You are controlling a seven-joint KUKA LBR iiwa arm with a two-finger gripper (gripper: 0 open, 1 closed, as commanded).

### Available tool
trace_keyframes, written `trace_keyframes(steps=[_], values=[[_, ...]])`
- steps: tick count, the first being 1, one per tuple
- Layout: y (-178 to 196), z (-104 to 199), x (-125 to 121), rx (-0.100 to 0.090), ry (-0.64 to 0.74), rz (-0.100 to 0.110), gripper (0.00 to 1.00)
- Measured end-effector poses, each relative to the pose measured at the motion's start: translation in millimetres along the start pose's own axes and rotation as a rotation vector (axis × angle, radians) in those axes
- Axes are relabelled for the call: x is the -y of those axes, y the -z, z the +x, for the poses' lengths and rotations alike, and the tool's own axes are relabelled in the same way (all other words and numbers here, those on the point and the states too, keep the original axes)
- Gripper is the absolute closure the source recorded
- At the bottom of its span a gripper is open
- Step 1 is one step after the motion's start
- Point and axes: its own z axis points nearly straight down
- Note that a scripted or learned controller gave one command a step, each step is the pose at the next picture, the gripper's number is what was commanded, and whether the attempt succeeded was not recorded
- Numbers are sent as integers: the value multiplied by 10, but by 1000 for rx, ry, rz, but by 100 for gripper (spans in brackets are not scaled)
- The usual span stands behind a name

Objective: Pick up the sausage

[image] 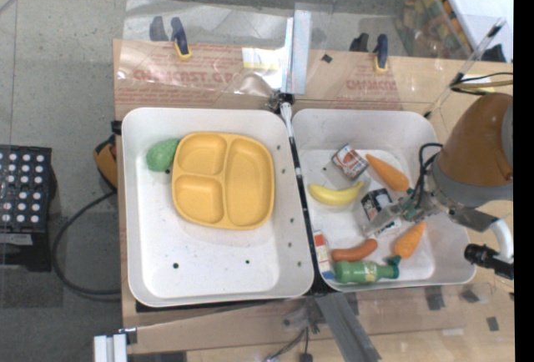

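Gripper (406,206) first: it hangs low in the right bin (421,125), over a small dark-and-white packet (377,210), but from up here the tip is a tangle of metal and I cannot tell how it is set or whether it has anything. Going down by size, the arm (480,153) comes in from the right, its orange band bulking over the bin's far wall. The left bin (209,273) holds a yellow tray (224,179) with three wells, and a green lump (162,154) pokes out at the tray's left edge. In the right bin lie a banana (335,194) near the middle, a green bottle (365,271) along the near wall, a carrot (389,172) toward the back, a second carrot (409,240) just below the gripper, and a small can (350,162) behind the banana. The sausage (355,251) lies just above the bottle, close to it, left of the second carrot, long axis running left to right with a slight bend. It looks like a light toy, smooth and probably slick, rounded enough to roll or squirt out of a pinch. I would take it across its middle, fingers closing over the short width, keeping clear of the bottle.
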Motion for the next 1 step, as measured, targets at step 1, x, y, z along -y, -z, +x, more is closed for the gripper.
trace_keyframes(steps=[1], values=[[24,897,-188,12,125,-1,0]])
